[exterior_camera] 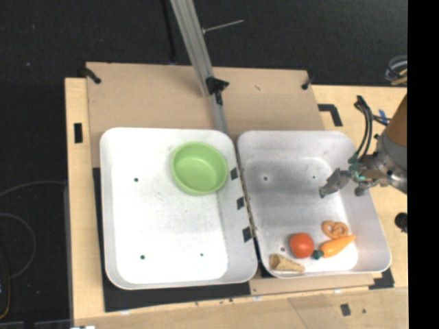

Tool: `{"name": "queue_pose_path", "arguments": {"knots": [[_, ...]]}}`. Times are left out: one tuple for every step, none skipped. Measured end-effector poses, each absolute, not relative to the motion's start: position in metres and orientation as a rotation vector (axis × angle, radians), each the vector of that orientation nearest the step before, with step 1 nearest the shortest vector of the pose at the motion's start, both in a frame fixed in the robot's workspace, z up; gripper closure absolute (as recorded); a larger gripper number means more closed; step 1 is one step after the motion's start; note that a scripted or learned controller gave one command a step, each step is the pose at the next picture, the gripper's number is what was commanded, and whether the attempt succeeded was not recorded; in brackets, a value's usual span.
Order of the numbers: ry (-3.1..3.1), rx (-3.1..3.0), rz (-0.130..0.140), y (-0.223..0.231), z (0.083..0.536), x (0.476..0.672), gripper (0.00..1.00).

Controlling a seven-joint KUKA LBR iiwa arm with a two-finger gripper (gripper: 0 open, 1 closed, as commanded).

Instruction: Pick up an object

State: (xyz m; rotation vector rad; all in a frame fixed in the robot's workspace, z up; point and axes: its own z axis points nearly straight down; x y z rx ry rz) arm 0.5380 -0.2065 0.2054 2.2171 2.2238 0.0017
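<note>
Fingers of the gripper (330, 186) can't be made out as spread or pressed together; they read as 1 grey wedge pointing down-left, w/ nothing visibly between them. Gripper hangs over the right bin (288, 149), above bare white floor near its right wall, apart from every object. Arm (392, 149) enters from the right edge, orange band partly visible, dark cables looping above the wrist. 4 small items cluster in the right bin's near right corner: red tomato (301, 244), orange carrot (337, 246) just beside it w/ green end toward the tomato, pretzel (334, 229) touching the carrot's upper side, tan wedge-shaped piece (287, 264) against the near wall. Left bin (123, 204) holds 1 green bowl (199, 168), upright, near its far right corner. Both bins sit side by side on a tan board (151, 94); a grey metal pole (195, 43) slants up from between them.
</note>
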Motion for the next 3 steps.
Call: {"name": "queue_pose_path", "arguments": {"knots": [[2.223, 2.218, 0.002, -0.206, 0.205, 0.538, 0.00], [2.224, 2.224, -0.005, -0.202, 0.147, 0.530, 0.00], [2.218, 2.222, -0.002, -0.203, 0.099, 0.530, 0.00]]}}
